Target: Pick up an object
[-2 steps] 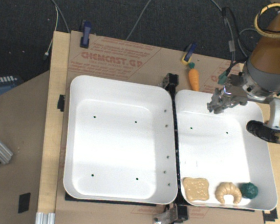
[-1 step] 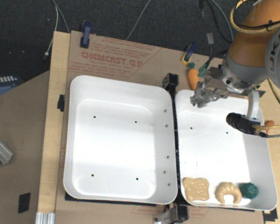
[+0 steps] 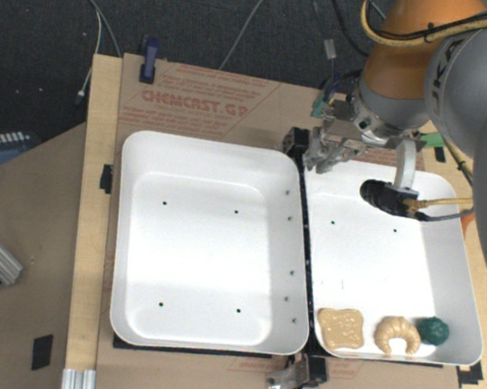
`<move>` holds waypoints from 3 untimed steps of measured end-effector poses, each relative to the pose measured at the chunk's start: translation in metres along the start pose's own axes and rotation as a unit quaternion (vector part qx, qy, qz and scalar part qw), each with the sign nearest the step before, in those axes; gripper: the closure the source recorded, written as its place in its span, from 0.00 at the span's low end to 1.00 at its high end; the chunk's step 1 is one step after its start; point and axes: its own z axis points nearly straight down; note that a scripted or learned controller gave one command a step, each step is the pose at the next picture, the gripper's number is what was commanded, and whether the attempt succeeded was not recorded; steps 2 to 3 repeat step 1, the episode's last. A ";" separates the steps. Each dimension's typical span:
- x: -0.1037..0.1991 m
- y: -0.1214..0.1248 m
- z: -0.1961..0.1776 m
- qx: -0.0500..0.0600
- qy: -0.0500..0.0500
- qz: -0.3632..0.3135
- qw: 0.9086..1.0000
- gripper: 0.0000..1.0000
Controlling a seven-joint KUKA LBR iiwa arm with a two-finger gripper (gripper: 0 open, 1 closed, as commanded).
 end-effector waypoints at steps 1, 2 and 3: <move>0.051 0.001 -0.005 0.000 0.000 0.000 1.000 1.00; 0.051 0.001 -0.005 0.000 0.000 0.000 1.000 1.00; 0.051 0.001 -0.005 0.000 0.000 0.000 1.000 1.00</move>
